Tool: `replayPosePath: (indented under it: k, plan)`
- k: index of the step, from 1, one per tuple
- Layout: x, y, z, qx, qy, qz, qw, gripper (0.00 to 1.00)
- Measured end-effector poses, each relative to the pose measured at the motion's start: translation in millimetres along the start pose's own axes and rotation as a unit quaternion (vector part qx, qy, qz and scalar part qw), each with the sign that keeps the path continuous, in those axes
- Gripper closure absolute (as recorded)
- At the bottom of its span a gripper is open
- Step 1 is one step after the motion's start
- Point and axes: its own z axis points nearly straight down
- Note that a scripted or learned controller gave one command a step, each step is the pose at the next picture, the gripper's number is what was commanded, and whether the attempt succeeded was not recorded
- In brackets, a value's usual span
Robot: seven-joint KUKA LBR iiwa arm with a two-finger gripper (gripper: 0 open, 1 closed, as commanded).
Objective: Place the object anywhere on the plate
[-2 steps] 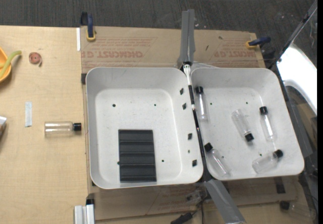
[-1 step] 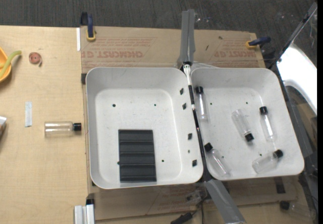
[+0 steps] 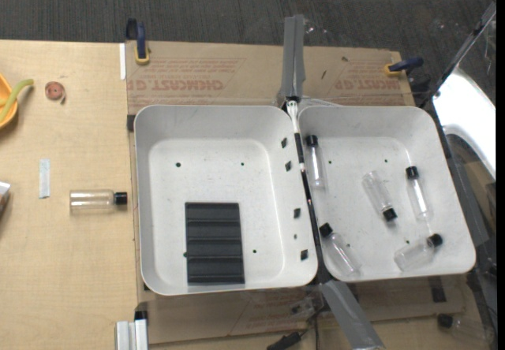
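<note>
One vial (image 3: 97,199) lay on the bench (image 3: 63,262). The black plate (image 3: 213,243) sat bare at the left bin's (image 3: 150,135) near side. Five vials (image 3: 379,195) lay scattered in the right bin (image 3: 442,151). I could not tell my claw's state.

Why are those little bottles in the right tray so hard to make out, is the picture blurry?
In the camera view focus is fair; the clear plastic bottles with black caps simply blend into the shallow white right bin under soft, even light. Shadows are faint, and the dark ribbed plate in the left white bin stands out sharply.
</note>
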Motion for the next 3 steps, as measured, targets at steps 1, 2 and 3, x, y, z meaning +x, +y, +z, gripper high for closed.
replayPosePath:
  k: [1, 2, 3]
  plan:
    - [-1.0, -0.3, 0.5, 0.0, -0.001, -0.012, 0.9999, 0.0]
    - [-0.3, 0.5, 0.2, 0.0, 0.0, 0.001, 1.0, 0.0]
    - [-3.8, 0.3, 0.5, 0.001, -0.001, 0.003, 1.0, 0.0]
